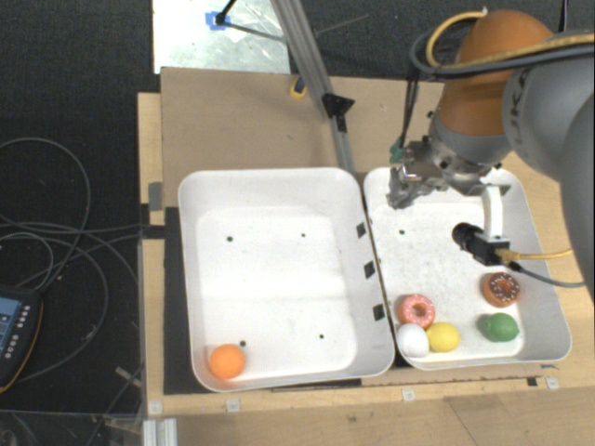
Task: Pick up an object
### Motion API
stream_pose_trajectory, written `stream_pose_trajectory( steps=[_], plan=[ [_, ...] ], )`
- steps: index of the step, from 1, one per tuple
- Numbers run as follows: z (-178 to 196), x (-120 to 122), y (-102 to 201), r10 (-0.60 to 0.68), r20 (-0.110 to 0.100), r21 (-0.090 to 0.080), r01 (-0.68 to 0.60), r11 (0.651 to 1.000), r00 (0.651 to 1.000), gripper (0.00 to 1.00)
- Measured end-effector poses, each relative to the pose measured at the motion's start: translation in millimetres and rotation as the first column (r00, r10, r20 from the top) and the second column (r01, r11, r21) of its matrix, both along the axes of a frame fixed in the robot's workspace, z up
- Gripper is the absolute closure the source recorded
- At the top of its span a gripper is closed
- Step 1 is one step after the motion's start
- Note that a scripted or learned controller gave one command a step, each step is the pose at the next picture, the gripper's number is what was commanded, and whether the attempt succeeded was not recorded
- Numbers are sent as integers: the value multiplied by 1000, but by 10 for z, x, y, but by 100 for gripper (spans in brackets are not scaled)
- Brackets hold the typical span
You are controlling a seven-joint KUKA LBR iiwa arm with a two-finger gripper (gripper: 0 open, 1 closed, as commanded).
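Far left: dark carpet-like floor (65, 82) w/ loose black cables (56, 249) looping across it, and a handheld pendant (17, 328) at the edge, screen partly cut off. Top centre, a pale floor patch w/ a bit of blue tape (216, 19) and a grey metal pole (302, 40) slanting down toward the bins. The surface (242, 119) is plain tan board, bare behind the bins.

Left bin (270, 189): white, shallow, a few small dark specks on its floor. One orange ball (226, 361) sits in the near-left corner, close to the wall, well apart from everything else.

Right bin (548, 342): five items clustered at the near end. A pink frosted donut (416, 309) just above a white ball (412, 341), w/ a yellow ball (443, 336) touching it on the right. Further right, a chocolate donut (503, 289) sits above a green ball (499, 327).

The arm comes in from the right, orange band over the far end of the right bin. The gripper (405, 191) hangs at that bin's far-left corner, well apart from the items. Jaws: can't tell how far open, the tips look blurred, poss. in shadow; nothing visible betw. them.
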State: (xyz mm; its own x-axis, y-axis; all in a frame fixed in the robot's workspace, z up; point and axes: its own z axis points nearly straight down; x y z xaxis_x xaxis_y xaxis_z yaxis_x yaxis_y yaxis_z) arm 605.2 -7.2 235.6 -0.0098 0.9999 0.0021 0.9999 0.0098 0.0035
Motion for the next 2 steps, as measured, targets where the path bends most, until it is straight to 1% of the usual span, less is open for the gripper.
stream_pose_trajectory(
  steps=[1,2],
  plan=[
    [77,228,561,1,1,1,-1,1000,1000,100],
    [20,529,960,-1,0,0,1,1000,1000,100]
  ],
)
